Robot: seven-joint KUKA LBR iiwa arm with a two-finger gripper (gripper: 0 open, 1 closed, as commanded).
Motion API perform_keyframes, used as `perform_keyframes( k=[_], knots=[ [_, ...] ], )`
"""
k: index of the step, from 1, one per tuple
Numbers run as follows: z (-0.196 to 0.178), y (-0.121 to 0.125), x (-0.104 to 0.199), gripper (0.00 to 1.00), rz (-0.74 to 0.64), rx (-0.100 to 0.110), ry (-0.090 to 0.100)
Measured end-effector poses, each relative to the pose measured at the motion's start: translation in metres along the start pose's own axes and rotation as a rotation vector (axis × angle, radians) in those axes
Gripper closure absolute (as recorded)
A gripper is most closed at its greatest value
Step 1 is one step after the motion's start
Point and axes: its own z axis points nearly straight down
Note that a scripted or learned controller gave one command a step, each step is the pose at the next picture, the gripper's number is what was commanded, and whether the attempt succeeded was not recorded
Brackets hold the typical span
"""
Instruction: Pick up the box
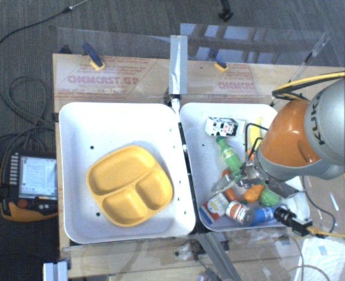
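The box [221,126] is small and white with black print, lying flat near the far left corner of the right bin [191,157]. My gripper [238,181] hangs low over the clutter in the front half of that bin, nearer the front than the box and apart from it. The green bottle [229,156] lies between the box and the gripper. The grey arm with its orange band [289,142] covers the bin's right side.
Under and around the gripper lie an orange item [254,193], a green one [270,198], a red-and-white can [238,211] and a blue bottle [263,215]. A yellow strip [253,138] lies by the arm. The left bin [78,122] holds a yellow divided tray [130,184].
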Motion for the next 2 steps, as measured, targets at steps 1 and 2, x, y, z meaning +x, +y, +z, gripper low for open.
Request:
perform_keyframes(
  k=[1,2],
  knots=[
    [0.0017,0.0951,-0.0224,0.00,-0.037,-0.004,-0.003],
    [-0.0077,0.0946,-0.0216,1.00,-0.036,0.000,0.002]
  ],
)
